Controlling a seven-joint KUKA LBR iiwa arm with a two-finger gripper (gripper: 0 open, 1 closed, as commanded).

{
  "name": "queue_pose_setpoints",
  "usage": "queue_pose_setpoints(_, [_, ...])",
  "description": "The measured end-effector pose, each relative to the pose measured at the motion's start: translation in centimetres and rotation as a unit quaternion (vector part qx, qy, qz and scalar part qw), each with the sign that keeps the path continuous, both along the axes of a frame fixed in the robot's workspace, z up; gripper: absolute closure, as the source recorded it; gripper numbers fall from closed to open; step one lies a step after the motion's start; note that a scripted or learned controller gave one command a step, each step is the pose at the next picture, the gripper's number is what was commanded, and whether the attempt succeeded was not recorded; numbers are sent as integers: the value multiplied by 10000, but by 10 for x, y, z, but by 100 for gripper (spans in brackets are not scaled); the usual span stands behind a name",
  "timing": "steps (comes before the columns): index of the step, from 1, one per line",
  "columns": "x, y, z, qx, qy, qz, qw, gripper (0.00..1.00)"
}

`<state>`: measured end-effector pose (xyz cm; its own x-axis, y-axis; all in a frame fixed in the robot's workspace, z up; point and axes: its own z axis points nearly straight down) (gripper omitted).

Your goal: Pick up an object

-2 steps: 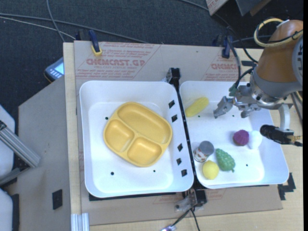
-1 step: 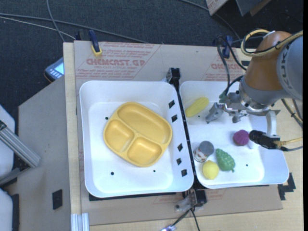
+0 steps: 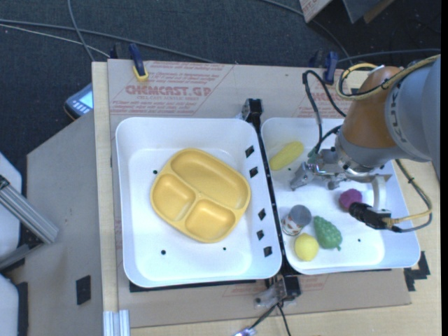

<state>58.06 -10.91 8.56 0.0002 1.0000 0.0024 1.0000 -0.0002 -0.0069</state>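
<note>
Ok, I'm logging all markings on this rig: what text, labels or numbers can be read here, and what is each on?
"CHEMCAST GP", red print on the brown board behind the left bin; the last letters are blurred.
Smaller red lines above and below it: too blurred to read.
More red print behind the right bin: unreadable.

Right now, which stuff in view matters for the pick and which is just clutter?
Matters for the pick:
end effector
right bin
yellow oblong piece
purple piece
green piece
yellow ball
small can

Just lying about:
left bin
yellow divided plate
clamps
loose cables
</note>
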Motion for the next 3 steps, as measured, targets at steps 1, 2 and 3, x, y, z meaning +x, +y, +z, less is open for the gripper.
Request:
queue_pose_setpoints(1, [2,0,15,-3,-35,-2,10000,100])
queue_pose_setpoints(2, [2,2,58,-14,-53,6,10000,100])
queue_pose_setpoints(3, [12,-3,112,-16,-63,6,10000,100])
